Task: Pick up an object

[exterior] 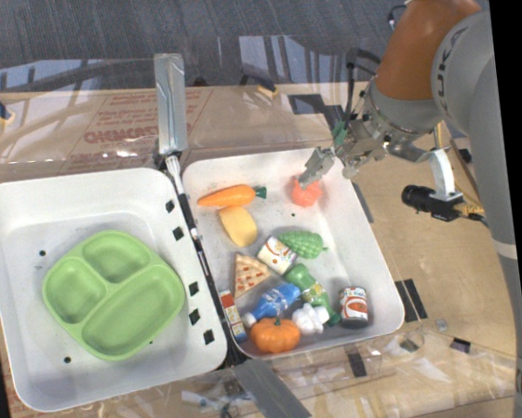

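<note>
Bright, even light from above, a little soft in detail.

We see both white bins (7, 279) well lit, close to washed out on their floors, with only faint grey shading along the inner walls. We see pale streaks of glare on the clear sheeting over the tabletop (93, 129) behind the bins and again along the front edge. Shadows under the green tray (113, 293) and the toys are short and soft. The arm (440, 52) looks slightly blurred at its edges, and small labels on the toys are too soft for us to read. We see colours that are strong and clean.
</note>
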`<state>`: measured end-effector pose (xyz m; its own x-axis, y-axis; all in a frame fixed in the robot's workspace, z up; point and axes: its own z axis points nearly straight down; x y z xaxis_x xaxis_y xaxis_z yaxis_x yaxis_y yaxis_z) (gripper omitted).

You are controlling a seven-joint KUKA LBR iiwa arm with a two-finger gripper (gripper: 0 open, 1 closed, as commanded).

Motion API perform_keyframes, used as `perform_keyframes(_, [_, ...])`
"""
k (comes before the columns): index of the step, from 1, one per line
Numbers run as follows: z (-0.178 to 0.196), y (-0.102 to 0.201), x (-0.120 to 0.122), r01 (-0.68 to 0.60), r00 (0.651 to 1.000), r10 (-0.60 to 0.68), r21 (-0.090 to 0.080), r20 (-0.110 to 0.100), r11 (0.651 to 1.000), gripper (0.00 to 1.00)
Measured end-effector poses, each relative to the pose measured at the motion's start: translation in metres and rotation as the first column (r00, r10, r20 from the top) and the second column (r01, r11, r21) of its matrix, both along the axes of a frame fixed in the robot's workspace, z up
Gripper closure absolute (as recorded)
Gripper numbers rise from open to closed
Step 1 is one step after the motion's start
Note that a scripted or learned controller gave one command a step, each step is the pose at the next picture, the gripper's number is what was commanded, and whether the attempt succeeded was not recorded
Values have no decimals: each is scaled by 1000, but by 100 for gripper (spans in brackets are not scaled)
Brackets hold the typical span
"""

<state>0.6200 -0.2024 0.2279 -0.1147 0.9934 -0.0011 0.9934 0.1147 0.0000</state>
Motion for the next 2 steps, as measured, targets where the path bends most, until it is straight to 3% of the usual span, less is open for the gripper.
perform_keyframes(1, [-134,75,-10,132,991,-132,2,-3,991,0])
perform_keyframes(2, [-124,76,-10,127,992,-127,2,-4,992,100])
